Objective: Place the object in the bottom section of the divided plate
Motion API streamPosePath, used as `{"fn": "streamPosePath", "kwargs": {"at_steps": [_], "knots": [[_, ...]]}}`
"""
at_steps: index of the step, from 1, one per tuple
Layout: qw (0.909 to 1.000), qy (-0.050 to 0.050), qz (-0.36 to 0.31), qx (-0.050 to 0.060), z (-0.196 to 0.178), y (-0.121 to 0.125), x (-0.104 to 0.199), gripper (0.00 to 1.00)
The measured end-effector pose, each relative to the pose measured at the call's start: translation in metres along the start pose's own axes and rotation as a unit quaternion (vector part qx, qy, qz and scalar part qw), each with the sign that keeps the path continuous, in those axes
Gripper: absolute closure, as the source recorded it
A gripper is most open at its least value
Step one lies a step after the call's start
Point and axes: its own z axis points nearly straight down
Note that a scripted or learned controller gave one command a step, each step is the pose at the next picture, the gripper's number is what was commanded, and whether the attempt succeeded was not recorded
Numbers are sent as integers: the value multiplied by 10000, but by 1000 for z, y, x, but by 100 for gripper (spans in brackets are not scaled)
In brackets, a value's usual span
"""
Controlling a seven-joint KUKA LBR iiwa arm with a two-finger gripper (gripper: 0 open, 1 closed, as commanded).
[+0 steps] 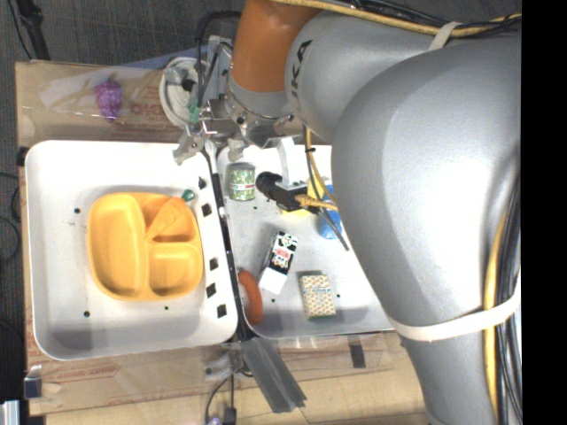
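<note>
The yellow divided plate [146, 244] lies in the left white bin [53, 237], with one long section on its left and two smaller sections on its right. My gripper [202, 142] hangs over the far end of the wall between the two bins, above and to the right of the plate. A small green thing [189, 197] sits at the plate's upper right rim. A green-labelled can [241, 182] stands in the right bin, just below the gripper.
The right bin [354, 312] holds a black-and-white box [281, 257], an orange-brown object [252, 296] against the divider, a patterned packet [318, 294] and a blue item [330, 223]. A purple object [110, 98] lies on the bench beyond the left bin.
</note>
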Motion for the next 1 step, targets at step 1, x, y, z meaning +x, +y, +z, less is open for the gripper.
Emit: {"fn": "streamPosePath", "kwargs": {"at_steps": [1], "knots": [[10000,0,-4,2,0,0,0,0]]}}
